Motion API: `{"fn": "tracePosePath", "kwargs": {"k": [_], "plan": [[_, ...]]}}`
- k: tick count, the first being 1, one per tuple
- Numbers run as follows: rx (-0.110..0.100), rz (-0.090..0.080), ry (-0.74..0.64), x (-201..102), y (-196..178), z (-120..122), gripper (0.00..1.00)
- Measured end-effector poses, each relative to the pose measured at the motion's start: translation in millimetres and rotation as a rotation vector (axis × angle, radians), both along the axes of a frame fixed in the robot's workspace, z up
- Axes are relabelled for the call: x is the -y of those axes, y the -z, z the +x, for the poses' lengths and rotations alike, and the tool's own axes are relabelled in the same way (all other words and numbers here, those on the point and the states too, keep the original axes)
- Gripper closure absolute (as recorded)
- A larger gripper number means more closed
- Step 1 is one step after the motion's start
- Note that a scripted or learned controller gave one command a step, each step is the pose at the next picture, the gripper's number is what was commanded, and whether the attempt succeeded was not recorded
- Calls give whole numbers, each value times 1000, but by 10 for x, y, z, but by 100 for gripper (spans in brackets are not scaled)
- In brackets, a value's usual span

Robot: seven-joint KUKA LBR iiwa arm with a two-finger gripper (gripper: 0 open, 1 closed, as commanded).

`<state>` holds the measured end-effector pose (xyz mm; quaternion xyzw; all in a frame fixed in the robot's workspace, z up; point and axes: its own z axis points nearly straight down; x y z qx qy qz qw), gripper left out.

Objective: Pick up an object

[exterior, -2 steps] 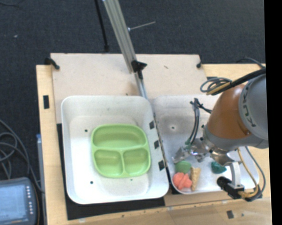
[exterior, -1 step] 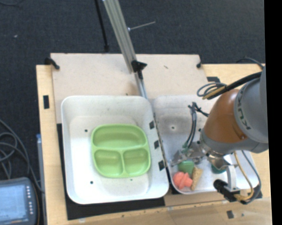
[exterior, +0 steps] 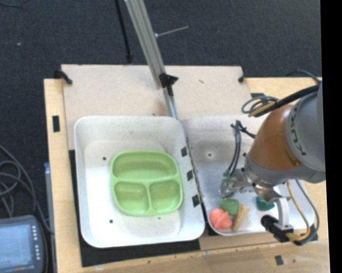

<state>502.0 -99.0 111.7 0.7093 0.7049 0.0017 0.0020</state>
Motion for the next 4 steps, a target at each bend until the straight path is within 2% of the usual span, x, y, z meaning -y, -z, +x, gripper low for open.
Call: {"fn": "tracePosePath", "kwargs": {"k": [3, 4], "plan": [[3, -1, -11, -111, -1393, 65, 100], [-3, 0, -12, -515, -1278, 348, 100]]}}
